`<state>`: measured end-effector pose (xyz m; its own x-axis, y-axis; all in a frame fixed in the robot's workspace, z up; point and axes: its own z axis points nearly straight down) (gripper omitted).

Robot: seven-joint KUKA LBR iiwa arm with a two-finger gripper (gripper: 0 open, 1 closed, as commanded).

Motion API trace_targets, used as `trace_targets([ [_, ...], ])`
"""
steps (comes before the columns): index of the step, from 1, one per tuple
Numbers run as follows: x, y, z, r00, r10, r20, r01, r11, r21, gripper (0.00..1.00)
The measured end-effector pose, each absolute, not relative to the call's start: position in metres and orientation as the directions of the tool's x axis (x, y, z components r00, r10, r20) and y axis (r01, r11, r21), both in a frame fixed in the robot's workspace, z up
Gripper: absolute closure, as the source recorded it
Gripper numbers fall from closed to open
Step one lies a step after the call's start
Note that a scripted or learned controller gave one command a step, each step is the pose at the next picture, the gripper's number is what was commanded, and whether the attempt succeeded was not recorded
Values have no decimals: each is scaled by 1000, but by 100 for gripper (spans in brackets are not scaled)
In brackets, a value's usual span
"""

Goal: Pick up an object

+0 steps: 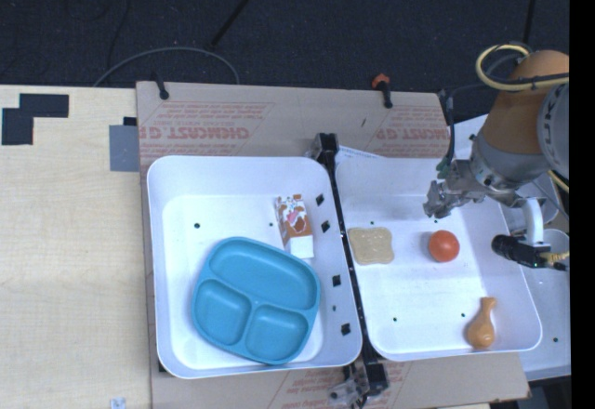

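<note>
In the right bin (409,342) lie a red tomato (444,245), a tan slice of bread (371,245) and a tan chicken drumstick (482,324). The gripper (441,202) hangs over the upper right part of that bin, just above and slightly left of the tomato, apart from it. Nothing shows between its fingers. In the left bin (177,203) rest a blue divided plate (255,299) and a small printed packet (296,223).
A black divider with clips (337,254) runs between the two bins. The grey arm with its orange band (517,119) reaches in at the right. A black-and-white fixture (526,244) sits at the right bin's right rim. Cardboard (279,124) lies behind the bins.
</note>
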<state>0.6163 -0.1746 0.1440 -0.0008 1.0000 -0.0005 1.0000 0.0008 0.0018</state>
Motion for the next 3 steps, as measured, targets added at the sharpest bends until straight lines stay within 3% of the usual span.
trace_targets([
  [1,624,-175,190,-1,1000,-1,1000,1,3,100],
  [2,625,-176,205,-2,1000,0,1000,2,0,100],
  [3,609,-129,217,-4,1000,3,1000,4,-3,100],
])
